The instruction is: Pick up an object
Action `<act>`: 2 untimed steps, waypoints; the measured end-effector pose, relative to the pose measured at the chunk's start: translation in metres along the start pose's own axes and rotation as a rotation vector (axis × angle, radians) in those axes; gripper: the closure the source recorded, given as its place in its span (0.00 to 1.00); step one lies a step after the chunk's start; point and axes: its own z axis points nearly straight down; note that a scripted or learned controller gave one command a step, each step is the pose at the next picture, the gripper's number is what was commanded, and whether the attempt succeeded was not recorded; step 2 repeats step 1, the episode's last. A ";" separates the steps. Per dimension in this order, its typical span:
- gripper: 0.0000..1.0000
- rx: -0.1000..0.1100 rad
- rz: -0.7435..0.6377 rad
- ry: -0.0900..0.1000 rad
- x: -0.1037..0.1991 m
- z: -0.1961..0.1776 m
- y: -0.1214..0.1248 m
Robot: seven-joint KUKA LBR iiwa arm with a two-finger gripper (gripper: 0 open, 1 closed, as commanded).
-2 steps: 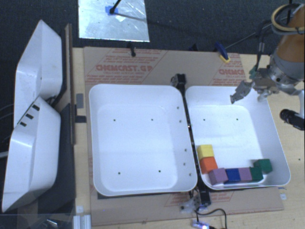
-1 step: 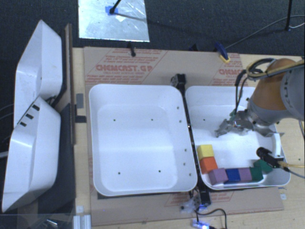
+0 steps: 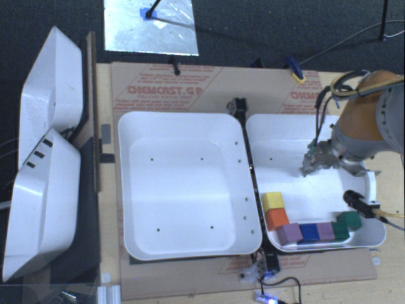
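Claw (image 3: 311, 163) hovers low over the right bin's (image 3: 285, 132) bare middle — can't tell its state — with the blocks, yellow (image 3: 273, 200), orange (image 3: 276, 218), purple (image 3: 289, 232), blue (image 3: 309, 232), green (image 3: 348, 221), huddled along the near wall — awkward to reach there, I'd judge.

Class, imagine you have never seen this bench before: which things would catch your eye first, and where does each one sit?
The bright blocks stand out most, clustered along the near edge of the right bin: yellow, orange, purple, blue and green. Next comes the arm's orange band at the right, with the gripper above the middle of that bin, apart from the blocks. The left bin is a wide white expanse beside it.
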 end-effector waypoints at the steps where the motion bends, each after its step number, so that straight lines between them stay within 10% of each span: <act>1: 1.00 0.000 0.001 -0.001 -0.024 0.011 0.014; 2: 1.00 0.000 0.001 -0.001 -0.024 0.011 0.014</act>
